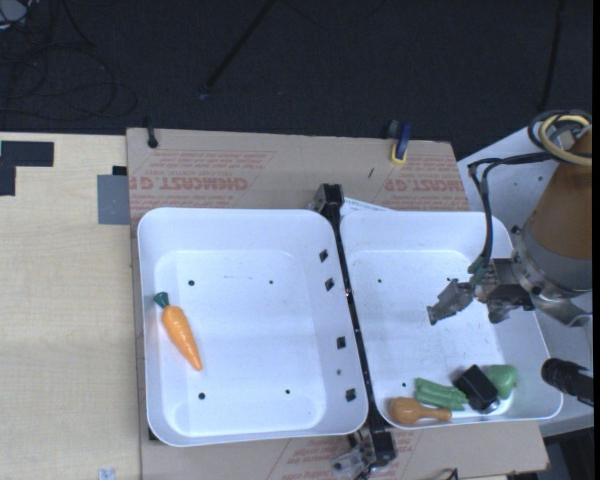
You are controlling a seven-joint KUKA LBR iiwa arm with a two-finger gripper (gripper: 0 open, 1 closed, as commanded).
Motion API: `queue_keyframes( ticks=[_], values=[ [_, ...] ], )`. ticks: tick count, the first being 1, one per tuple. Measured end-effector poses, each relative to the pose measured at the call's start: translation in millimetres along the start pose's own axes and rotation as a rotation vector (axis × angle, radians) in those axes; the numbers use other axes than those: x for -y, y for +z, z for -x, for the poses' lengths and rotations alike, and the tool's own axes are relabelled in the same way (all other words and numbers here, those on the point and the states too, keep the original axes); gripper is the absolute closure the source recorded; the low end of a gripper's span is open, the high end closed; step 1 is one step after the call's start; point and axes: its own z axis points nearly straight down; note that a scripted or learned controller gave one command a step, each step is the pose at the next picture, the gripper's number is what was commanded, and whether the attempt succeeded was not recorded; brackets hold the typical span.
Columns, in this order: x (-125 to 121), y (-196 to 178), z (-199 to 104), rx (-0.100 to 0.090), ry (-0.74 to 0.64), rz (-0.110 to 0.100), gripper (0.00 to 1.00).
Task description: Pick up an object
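**Gripper hangs over the right bin, nothing between its fingers**

The gripper sits above the floor of the right bin, towards that bin's right wall and about halfway between its far and near edges. Its dark fingers point left, and they look slightly spread, with bare white bin floor showing around the tips. No object is between them. Behind the gripper, the grey wrist and the orange band of the arm reach in across the bin's right rim, with cables looped above.

The nearest objects lie along the near edge of the right bin, well apart from the fingertips. A black block rests near the near right corner, lying against a green rounded piece on its right. Just to the left of the block is a green pod-shaped toy, and touching its near side is an orange-tan pear-shaped toy, close against the near rim.

Across the black divider, in the left bin, a toy carrot lies alone beside the left wall, its green top pointing towards the far edge.

Both bins stand on a cardboard sheet printed with red lettering, on the bench.
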Motion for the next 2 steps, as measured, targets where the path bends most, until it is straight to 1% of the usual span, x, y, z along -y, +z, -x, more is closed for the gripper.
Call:
queue_keyframes(
  ticks=[1,2],
  values=[
    [-57.3,65.2,-69.6,-0.003,-0.007,-0.006,0.00],
    [-89.2,4.4,-165.0,-0.003,-0.010,0.005,0.00]
  ],
)
